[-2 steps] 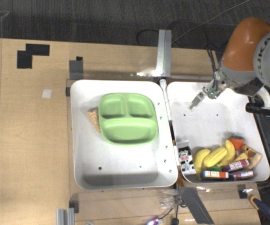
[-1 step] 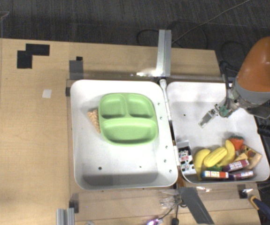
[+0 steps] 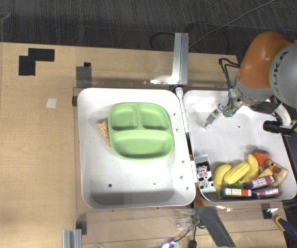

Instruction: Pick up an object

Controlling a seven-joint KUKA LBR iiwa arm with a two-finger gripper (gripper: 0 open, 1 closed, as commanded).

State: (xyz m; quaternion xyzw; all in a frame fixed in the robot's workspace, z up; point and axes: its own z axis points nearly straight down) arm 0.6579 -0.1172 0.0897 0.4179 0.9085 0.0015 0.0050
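Above the right bin (image 3: 200, 98) you see the end effector (image 3: 211, 119), grip state impossible to tell, bananas (image 3: 234, 172) and markers (image 3: 251, 191) piled at that bin's near corner, green tray (image 3: 139, 129) left of it.

- wooden bench (image 3: 29, 154) carries two shallow white bins side by side; left bin (image 3: 94, 187) sits near centre; right bin (image 3: 200, 103) touches it at 3 o'clock
- black patches (image 3: 34, 60) lie on the bench surface toward 10 o'clock
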